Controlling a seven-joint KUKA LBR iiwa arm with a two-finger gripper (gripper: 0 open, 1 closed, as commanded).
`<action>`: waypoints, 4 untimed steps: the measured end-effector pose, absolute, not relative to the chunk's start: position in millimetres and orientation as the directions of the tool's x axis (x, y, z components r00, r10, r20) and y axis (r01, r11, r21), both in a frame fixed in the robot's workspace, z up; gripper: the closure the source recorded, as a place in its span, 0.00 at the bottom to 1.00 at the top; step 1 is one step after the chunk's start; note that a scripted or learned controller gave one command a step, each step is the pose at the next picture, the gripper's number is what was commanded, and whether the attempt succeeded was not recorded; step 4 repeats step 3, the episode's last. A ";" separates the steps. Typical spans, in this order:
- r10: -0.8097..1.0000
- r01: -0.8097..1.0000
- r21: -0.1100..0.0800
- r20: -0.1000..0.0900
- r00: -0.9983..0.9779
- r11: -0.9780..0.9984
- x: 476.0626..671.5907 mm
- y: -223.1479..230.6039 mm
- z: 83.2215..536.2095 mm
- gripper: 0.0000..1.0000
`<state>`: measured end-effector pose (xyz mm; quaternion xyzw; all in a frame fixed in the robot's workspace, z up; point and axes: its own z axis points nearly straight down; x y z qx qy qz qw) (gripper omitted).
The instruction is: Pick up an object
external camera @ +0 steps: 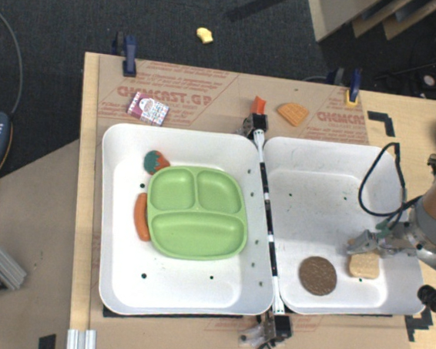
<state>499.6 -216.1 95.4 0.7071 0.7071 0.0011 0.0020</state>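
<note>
Left bin point(115, 267): one green divided plate point(196, 212), three compartments; one orange sausage-shaped piece point(142, 216) touching plate's left edge; one small round green-and-orange piece point(156, 162) at plate's far-left corner.
Right bin point(311, 168): one tan cracker-like square point(364, 265) near right wall; one brown round cookie point(318, 275) just left of and nearer than it, apart.
Tool point(375, 242): down in right bin at its right side, directly over tan square's far edge, seemingly touching; spread or pressed together, cannot tell.
Bench point(211, 92) beyond bins: one pink patterned packet point(147, 107) far left, one orange waffle-like piece point(292, 113) far middle.
Floor: one yellow bit point(205, 34).
</note>
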 end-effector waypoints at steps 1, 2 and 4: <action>1.000 1.000 0.005 -0.001 -0.004 0.004 507.4 -175.9 128.3 1.00; 1.000 1.000 0.005 -0.001 -0.007 0.007 556.8 -132.9 125.8 1.00; 1.000 1.000 0.010 0.002 -0.010 0.010 577.0 -51.9 188.6 1.00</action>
